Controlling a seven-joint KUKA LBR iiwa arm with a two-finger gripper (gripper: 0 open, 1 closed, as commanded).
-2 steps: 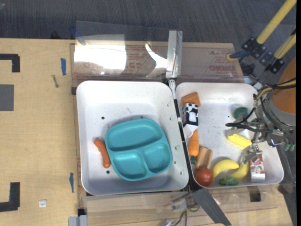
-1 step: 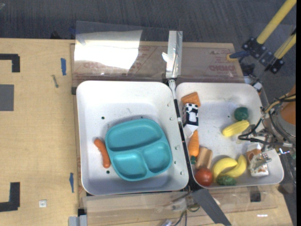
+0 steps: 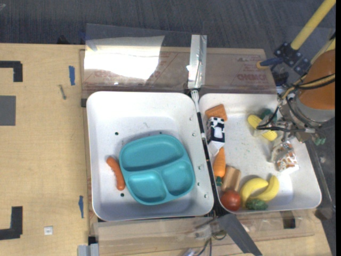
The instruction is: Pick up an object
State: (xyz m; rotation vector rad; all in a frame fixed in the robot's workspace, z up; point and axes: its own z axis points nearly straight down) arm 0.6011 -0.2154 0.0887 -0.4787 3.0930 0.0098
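The arm (image 3: 319,95) comes in over the right bin (image 3: 311,199) from the right, its orange band above the wrist and the gripper (image 3: 285,126) low over the bin's right half. Whether it is apart or together I cannot tell, as wrist and cables blur that spot.

Just left of the gripper, touching or nearly so, lies a small yellow piece (image 3: 257,121) with a green bit at its upper end, and a second yellow piece (image 3: 269,135) sits just beneath. Directly below the gripper lies a clear wrapped packet (image 3: 284,158), close by but apart from it. Nothing can be seen held.

Counted in the right bin: two small yellow pieces, one packet, two bananas (image 3: 260,188) lying together at the front, one tomato (image 3: 231,200), one green item (image 3: 257,204) beside the tomato, one tan block (image 3: 231,177), one carrot (image 3: 219,163) along the left wall, one black-and-white patterned item (image 3: 216,129) and one orange wedge (image 3: 216,112) at the back-left corner.

The left bin (image 3: 106,111) holds two things: one teal plate (image 3: 156,168) with three compartments (nothing in them), and one sausage (image 3: 115,173) touching or just beside the plate's left edge. Both are well apart from the gripper.
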